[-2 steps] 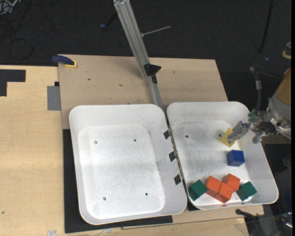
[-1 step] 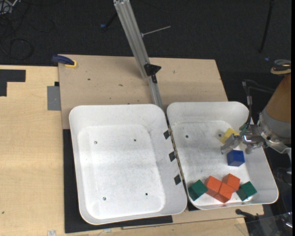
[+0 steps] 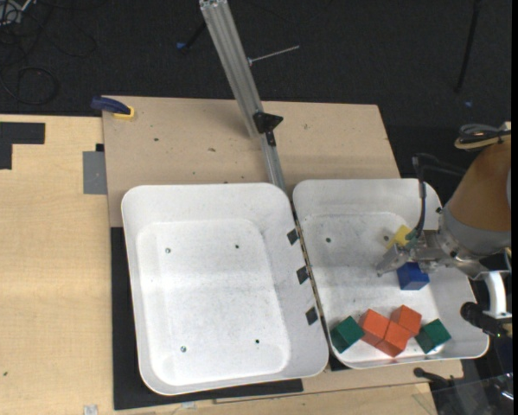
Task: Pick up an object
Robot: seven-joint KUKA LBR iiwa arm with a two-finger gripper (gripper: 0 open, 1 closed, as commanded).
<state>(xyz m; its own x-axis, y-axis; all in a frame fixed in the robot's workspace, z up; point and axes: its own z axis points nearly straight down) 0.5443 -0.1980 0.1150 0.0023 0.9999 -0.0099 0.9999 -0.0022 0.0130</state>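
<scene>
My gripper [image 3: 410, 258] hangs low over the right bin [image 3: 354, 206], reaching in from the right on the grey arm with its orange band [image 3: 483, 199]. A blue block [image 3: 412, 276] sits directly beneath the gripper's tip, touching or very close to it. A small yellow piece [image 3: 403, 234] lies just behind the gripper. Along the bin's front edge lie a green block [image 3: 347, 332], a cluster of orange blocks [image 3: 392, 328] and a second green block [image 3: 432, 335].
The left bin [image 3: 155, 206] stands beside the right one, their walls meeting at a row of black clips [image 3: 300, 273]. A slanted metal rail [image 3: 238, 67] rises behind the bins. Wooden bench surface lies to the left and behind.
</scene>
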